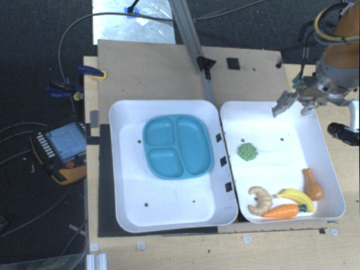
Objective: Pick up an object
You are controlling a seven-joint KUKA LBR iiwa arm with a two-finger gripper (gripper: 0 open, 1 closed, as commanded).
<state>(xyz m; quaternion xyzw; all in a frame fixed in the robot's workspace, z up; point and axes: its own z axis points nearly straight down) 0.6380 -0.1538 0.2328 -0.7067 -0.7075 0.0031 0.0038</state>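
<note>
Gripper (295, 103): fingers spread apart, holding nothing, above right bin (281, 129) far edge. Contents: green ball (247, 151), croissant (259, 199), carrot (280, 211), banana (296, 197)

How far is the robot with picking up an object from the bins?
Nothing looks picked up yet. The two-finger gripper is open above the far edge of the right white bin, with nothing between its fingers. The round green object, croissant, orange carrot, yellow banana and brown drumstick all lie in that bin. Reaching down and grasping remain.
</note>
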